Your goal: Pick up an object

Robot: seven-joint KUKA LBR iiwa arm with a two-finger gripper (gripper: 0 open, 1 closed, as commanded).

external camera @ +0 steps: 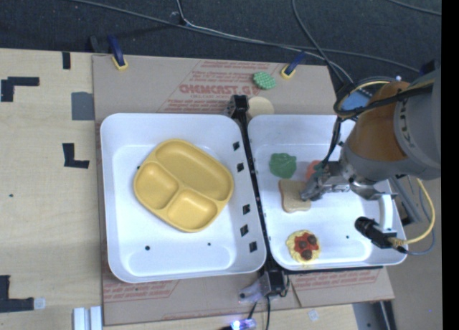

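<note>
Round yellow pizza toy (pixel 303 245), red-topped

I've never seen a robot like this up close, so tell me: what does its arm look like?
The arm is thick and rounded, grey with a broad orange band above the wrist. It narrows to a small dark metal gripper. Thin black cables run along it, and a yellow cable loops beside it.

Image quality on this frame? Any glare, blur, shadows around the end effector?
Camera view: lighting even and soft, with mild glare on the white bins' rims; the whole frame is slightly soft; the end effector is dark and low-contrast over the tan piece, its tips hard to resolve; the yellow tray reads clearly.
</note>
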